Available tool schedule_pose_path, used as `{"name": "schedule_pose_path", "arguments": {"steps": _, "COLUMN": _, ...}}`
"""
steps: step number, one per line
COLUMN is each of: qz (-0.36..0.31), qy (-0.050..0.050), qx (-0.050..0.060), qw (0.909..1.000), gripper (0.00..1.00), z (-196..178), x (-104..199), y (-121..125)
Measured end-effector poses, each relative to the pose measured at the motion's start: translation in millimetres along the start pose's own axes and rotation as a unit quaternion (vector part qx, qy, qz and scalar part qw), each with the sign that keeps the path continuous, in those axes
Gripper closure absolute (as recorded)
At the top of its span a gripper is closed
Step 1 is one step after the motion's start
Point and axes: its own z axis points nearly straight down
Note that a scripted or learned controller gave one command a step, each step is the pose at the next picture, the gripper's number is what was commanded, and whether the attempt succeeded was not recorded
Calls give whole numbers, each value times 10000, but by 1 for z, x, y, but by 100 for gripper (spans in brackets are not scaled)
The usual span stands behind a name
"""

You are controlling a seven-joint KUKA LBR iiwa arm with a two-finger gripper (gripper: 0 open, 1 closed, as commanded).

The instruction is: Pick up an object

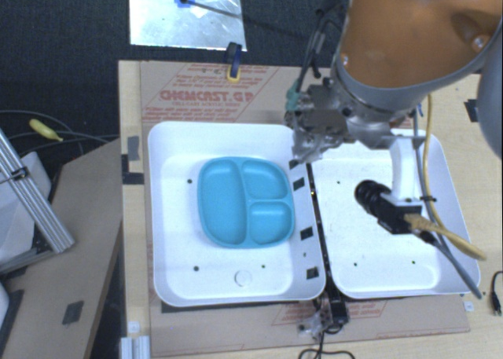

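- Above the far end of the seam between the two bins, the gripper hangs from the arm, which reaches in from the upper right, orange band uppermost and grey wrist bent downward
- Whether the gripper is apart or together cannot be told; its tip is dark and blurred, and nothing is seen clamped in it
- The left bin holds the blue plate, lying flat near the middle of the floor
- The right bin sits just beside it, rims touching along the seam
- Both bins rest on a cardboard sheet with red lettering
- The blue plate is a light-blue rounded rectangle with three compartments, one large on its left and two smaller on its right; the gripper is near its far right corner, apart from it
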Motion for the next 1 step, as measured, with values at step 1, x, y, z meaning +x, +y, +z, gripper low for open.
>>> {"name": "schedule_pose_path", "arguments": {"steps": 1, "qz": -30, "qy": 6, "qx": -5, "qw": 10000, "gripper": 100, "z": -10, "x": 2, "y": 0}}
